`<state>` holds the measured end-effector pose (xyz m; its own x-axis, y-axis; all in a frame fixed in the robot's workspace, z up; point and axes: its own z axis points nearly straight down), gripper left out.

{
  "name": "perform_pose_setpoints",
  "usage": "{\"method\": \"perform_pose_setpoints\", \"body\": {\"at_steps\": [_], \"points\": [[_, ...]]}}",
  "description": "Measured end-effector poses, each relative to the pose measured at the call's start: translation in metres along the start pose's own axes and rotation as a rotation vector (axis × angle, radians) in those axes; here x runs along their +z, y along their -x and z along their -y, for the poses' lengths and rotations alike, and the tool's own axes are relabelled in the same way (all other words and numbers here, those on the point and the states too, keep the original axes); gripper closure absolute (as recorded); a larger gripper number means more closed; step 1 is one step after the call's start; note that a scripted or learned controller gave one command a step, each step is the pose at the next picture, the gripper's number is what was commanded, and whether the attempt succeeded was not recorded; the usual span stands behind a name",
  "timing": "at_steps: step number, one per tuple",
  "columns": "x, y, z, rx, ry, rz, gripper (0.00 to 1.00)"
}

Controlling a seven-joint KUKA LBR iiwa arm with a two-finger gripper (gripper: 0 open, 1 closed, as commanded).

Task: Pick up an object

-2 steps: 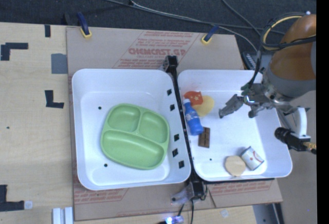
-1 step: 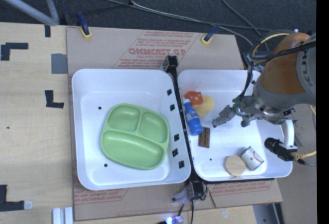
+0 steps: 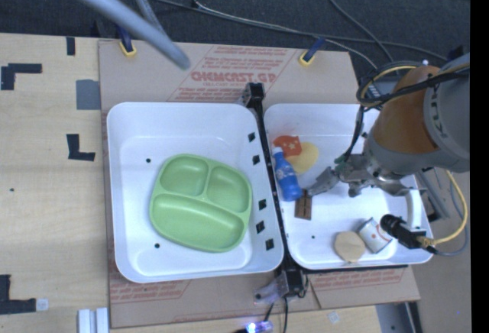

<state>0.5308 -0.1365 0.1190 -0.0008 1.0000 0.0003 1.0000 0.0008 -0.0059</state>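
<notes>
gripper [image 3: 317, 185] | finger gap unclear, grasp impossible to tell | brown block [image 3: 303, 207] just below-left of tip | blue bottle [image 3: 287, 177] beside, left

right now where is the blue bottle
In the camera view the blue bottle lies in the right bin, close against the divider, just below the red item and above the small brown block.

Grey arm [image 3: 451, 121], orange band [image 3: 409, 121], dark cables, yellow hose
</notes>
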Motion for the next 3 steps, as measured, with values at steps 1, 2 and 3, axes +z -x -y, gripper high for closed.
{"method": "perform_pose_setpoints", "body": {"at_steps": [1,2,3], "points": [[-0.013,-0.001,-0.001,-0.002,0.003,0.000,1.00],[-0.075,0.000,-0.002,-0.001,0.010,0.001,1.00],[-0.122,0.003,-0.010,-0.001,0.010,0.002,1.00]]}}
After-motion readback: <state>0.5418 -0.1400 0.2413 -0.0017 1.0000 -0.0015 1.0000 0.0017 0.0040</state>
